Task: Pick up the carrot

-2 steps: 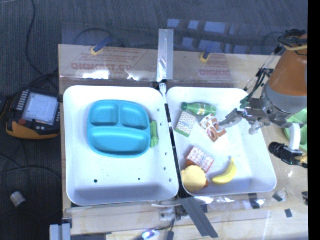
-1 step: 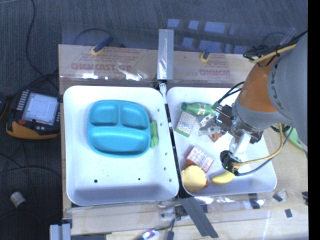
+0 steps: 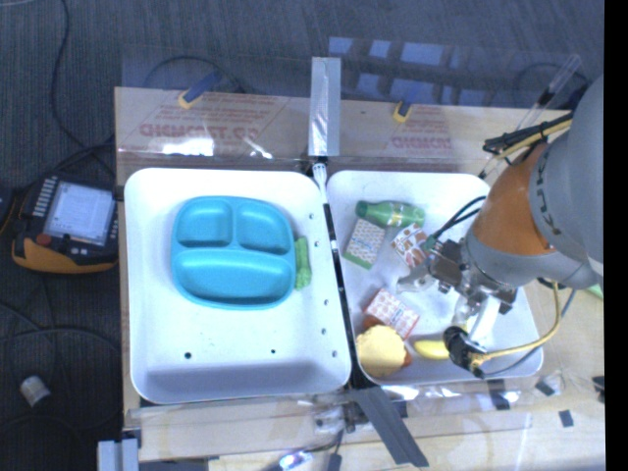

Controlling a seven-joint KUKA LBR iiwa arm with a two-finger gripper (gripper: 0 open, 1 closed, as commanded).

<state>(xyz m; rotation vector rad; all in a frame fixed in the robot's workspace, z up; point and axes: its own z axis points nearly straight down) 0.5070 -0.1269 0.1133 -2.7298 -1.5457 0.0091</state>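
**A:** What is the gripper (image 3: 456,283) doing? Is it gripping anything?

**B:** From where I'm standing I'm not managing to tell whether it's open or closed, because the wrist is covering it. So I'm not going to claim it's holding anything. It's hanging over the right half of the right bin (image 3: 432,183), close to a red-and-white packet (image 3: 410,245).

**A:** And the carrot?

**B:** I'm struggling to pick it out for certain. The likeliest candidate is a yellow-orange lump (image 3: 383,351) lying in the near left corner of that bin, just left of a small yellow piece (image 3: 430,348). It's resting on the bin floor, apart from the gripper.

**A:** What is sitting around it?

**B:** Another red-and-white packet (image 3: 392,312) is lying just beyond the lump. A checked packet (image 3: 361,243) and a green bottle (image 3: 390,212) are lying toward the far side. The left bin (image 3: 147,361) is holding a blue divided plate (image 3: 235,251), with a green thing (image 3: 301,263) at its right edge.

**A:** So how far along is it?

**B:** I'm judging it as barely started — the lump is down in the bin, so the approach, the grasp and the lift are all waiting.
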